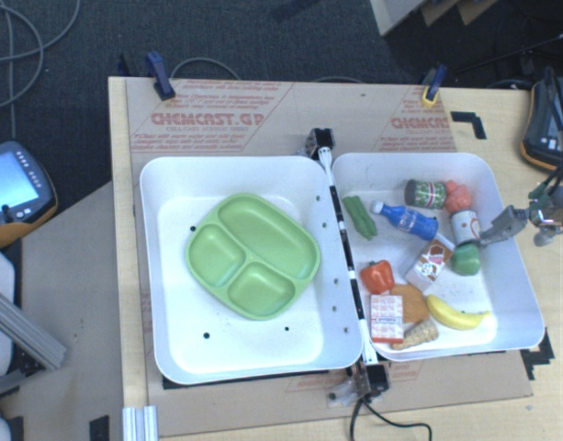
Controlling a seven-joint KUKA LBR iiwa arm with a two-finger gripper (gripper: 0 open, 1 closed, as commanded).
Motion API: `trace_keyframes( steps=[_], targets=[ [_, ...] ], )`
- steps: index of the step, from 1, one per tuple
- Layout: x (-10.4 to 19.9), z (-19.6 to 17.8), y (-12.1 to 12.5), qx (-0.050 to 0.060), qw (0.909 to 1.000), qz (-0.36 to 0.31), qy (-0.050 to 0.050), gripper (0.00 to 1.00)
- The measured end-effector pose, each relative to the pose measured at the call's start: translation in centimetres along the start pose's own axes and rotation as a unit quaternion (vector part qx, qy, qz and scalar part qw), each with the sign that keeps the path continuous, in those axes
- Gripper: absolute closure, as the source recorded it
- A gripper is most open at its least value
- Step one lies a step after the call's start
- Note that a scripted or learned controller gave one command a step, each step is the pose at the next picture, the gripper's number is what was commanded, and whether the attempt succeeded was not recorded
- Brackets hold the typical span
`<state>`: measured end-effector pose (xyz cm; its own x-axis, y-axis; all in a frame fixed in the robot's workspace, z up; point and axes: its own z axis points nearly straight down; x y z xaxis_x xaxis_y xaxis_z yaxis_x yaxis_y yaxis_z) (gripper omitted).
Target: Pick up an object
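light: bright, even | shadows: soft | focus: slightly soft

**Colours across the two bins**

Both bins (pixel 162 274) are plain white. The divided plate (pixel 253 255) is pale green. In the other bin: a dark green cucumber (pixel 360 217), a blue bottle (pixel 410 220) with a white cap, a yellow banana (pixel 456 315), a red pepper (pixel 378 276) with a green stem, a green ball (pixel 466 260), and a red-and-white patterned box (pixel 387 320). The bench board (pixel 217 118) is tan with red lettering.
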<state>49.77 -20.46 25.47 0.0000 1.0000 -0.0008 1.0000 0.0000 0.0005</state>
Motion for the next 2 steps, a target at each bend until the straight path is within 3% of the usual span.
trace_keyframes(
  steps=[1,2],
  targets=[
    [0.2,12.8,5.4,0.004,1.0000,-0.002,0.002,0.00],
    [9.8,17.3,11.7,-0.001,1.0000,-0.006,0.002,0.00]
  ],
)
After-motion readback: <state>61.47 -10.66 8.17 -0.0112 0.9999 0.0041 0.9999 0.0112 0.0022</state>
